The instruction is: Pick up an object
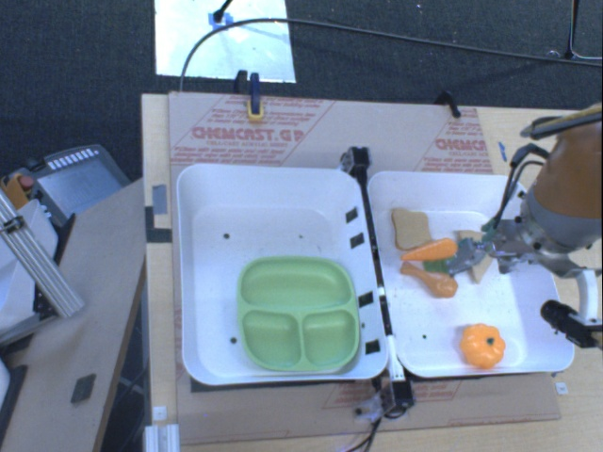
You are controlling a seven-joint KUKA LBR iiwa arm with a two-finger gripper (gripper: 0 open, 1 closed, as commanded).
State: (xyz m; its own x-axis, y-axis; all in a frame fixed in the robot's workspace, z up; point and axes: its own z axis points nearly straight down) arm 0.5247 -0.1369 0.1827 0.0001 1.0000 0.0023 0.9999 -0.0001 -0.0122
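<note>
Camera view. Right bin [537, 351]: I note free floor along its near and left sides. Contents: tan bread slice [410, 226], carrot [430, 250], orange drumstick-like piece [433, 280], small pumpkin [482, 345] near the front rim. Gripper [468, 255] sits low beside the carrot's right end; whether it grips or is released, I cannot tell. Left bin [203, 196]: green divided tray [298, 314], front half.
</note>
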